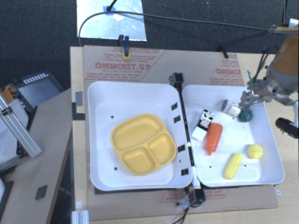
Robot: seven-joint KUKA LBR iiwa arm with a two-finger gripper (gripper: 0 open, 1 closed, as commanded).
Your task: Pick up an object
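The right bin [266, 134] holds several small objects. An orange carrot-shaped piece [213, 138] lies beside a black-and-white box [204, 122]. A yellow corn-like piece [233, 165] and a yellow ball [255, 151] lie nearer the front. At the back of this bin a small grey-white can [231, 108] lies next to a dark green round object [245, 115]. My gripper [247, 99] hangs low over the bin's back right, just above the green object and to the right of the can. Nothing visibly sits in it.
The left bin [103, 101] holds a yellow divided plate [142, 143]. A black divider strip [182, 125] runs between the bins. The arm's grey body [282, 73] stands over the right bin's far right rim.
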